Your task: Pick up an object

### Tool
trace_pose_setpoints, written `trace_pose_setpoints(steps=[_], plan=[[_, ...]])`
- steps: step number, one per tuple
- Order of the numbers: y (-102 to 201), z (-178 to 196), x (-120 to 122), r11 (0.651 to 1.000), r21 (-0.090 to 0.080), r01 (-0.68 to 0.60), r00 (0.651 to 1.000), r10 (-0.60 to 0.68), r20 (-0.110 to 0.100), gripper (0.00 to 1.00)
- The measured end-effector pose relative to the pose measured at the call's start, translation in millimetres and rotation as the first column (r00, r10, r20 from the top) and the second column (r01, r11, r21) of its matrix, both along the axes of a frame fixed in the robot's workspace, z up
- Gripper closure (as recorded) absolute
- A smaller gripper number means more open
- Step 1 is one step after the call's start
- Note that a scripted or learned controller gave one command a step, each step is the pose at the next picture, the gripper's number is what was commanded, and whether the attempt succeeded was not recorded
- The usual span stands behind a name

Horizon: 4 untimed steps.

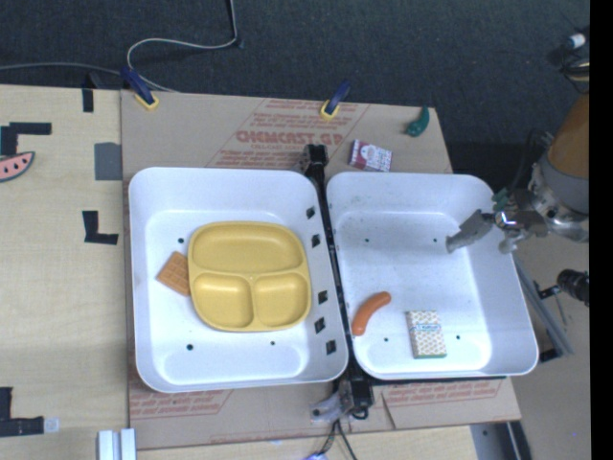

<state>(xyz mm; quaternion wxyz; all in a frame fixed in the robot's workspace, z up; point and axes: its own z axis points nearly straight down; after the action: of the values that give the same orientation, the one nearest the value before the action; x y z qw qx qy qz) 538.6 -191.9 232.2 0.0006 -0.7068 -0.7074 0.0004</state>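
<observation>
My arm comes in at the right of the frame, most of it cut off by the edge. My two-finger gripper [469,232] hangs over the upper right part of the shallow white right-hand bin [498,348]. One grey finger [466,230] juts left; the rest is a blur of metal, so I cannot tell whether my fingers are apart or together. Nothing shows between them.

Lower in that bin lie a small orange sausage-shaped piece [371,311] and, just right of it, a small pale card box [426,333] whose print is too small to read.

In the white left-hand bin [158,353], a yellow three-compartment plastic plate [251,274] half hides a tan cracker-like square [174,274]. Red lettering on the brown cardboard sheet [192,132] at upper centre reads roughly "CHEMCAST".
</observation>
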Motion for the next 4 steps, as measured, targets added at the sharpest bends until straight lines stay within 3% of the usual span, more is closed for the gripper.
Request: trace_pose_setpoints(steps=[1,2,3,4], plan=[[-10,-145,24,1.0,-0.001,0.0,1.0,0.0,0.006,0.0],[-10,-136,24,1.0,-0.004,0.0,1.0,0.0,0.006,1.0],[-10,-136,24,1.0,-0.003,0.0,1.0,0.0,0.006,0.0],[45,-145,72,1.0,-0.001,-0.002,1.0,0.002,0.007,0.0]])
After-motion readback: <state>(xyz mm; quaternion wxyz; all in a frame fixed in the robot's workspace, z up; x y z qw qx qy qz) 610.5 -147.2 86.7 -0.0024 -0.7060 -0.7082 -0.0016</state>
